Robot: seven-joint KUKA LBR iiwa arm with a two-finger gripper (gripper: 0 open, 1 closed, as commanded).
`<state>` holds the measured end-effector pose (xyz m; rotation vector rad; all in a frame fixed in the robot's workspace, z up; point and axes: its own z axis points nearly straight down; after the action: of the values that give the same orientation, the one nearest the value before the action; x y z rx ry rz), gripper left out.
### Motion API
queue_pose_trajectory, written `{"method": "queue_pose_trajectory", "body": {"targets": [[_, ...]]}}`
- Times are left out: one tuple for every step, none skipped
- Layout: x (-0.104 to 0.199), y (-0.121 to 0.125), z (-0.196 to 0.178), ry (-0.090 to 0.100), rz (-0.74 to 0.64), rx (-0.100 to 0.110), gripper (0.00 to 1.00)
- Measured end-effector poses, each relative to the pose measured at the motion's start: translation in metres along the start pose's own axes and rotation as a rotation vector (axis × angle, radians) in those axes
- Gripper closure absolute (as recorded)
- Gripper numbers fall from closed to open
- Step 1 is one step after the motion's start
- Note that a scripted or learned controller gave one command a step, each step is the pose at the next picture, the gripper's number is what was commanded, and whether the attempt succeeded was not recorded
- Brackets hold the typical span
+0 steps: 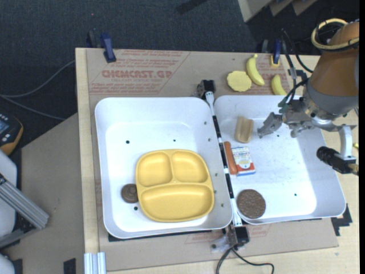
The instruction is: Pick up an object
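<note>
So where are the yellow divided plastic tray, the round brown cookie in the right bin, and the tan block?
yellow divided plastic tray [174, 184], camera view, centre ridge.
round brown cookie [251, 203], camera view, middle.
tan block [244, 129], camera view, top face.

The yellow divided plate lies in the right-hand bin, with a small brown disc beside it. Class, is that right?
Not quite. The camera view shows the yellow divided plate in the left-hand bin, not the right-hand one. The small brown disc does lie beside it, at its left edge.
</note>
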<state>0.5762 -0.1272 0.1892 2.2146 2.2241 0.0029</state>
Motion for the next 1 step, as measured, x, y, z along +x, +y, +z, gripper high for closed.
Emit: {"method": "queue_pose_trajectory", "body": {"targets": [[0.0223, 0.0500, 0.0862, -0.001, 0.000, -0.002, 0.00]]}}
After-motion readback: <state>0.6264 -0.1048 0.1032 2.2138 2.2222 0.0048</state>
